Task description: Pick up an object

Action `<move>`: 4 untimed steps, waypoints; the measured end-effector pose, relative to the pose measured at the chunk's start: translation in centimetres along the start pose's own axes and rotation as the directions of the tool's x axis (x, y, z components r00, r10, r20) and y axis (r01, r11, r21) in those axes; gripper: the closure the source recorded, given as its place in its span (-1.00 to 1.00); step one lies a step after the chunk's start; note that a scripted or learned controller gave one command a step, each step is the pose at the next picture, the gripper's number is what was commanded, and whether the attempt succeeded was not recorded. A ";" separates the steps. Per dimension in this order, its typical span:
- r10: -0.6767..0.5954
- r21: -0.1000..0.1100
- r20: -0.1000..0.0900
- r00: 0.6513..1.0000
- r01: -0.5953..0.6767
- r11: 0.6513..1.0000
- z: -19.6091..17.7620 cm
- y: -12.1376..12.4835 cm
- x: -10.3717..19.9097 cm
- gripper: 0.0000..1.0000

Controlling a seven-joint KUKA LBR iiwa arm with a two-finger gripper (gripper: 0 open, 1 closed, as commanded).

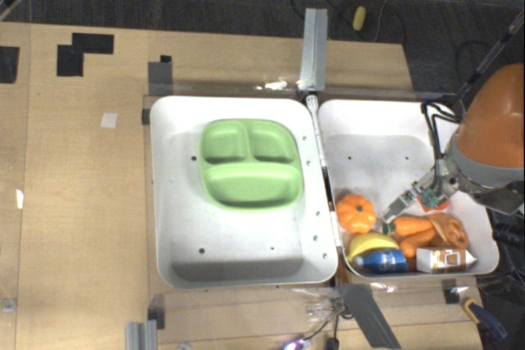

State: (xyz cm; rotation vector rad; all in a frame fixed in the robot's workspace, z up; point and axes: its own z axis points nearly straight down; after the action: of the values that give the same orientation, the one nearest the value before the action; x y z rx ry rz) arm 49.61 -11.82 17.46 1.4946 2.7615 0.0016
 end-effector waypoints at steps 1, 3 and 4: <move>0.080 -0.001 0.000 0.997 -0.080 0.997 7.0 2.3 1.1 -1.00; -0.122 0.000 0.000 0.993 0.122 0.993 4.6 7.8 -2.7 -1.00; -0.564 -0.002 0.004 0.826 0.564 0.826 1.1 9.2 -3.8 -1.00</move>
State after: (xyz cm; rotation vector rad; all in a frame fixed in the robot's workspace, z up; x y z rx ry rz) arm 59.37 -9.98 16.36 0.6123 3.0755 0.0033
